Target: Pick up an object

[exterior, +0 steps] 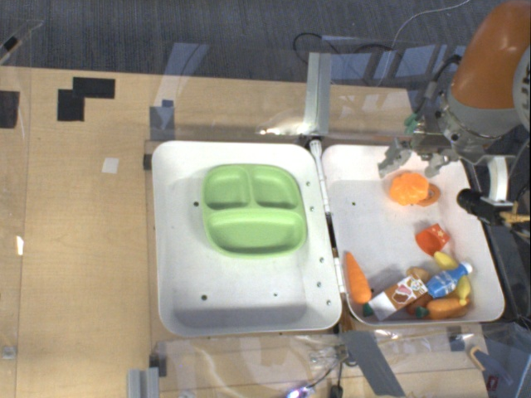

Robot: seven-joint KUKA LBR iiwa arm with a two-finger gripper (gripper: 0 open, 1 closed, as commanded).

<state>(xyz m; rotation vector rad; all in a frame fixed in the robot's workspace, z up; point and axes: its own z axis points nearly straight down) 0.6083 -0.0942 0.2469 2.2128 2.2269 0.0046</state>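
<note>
The gripper is seen over the far part of the right bin, its two fingers spread apart with nothing between them. One fingertip is at the left, the other at the right, and an orange round object lies just below them on the bin floor, on a small pinkish piece; whether the fingertips touch it cannot be told. The grey arm with its orange band is seen rising from the gripper toward the upper right.

Nearer in the same bin, a small red-orange piece lies apart from the round object. Along the near wall, a heap of items is gathered: a carrot lying lengthwise by the left wall, a small carton, a blue bottle, a yellow banana-like piece and an orange piece, all close together or touching.

In the left bin, a green divided plate is seen lying flat. Both bins are borne by the wooden worktop.
</note>
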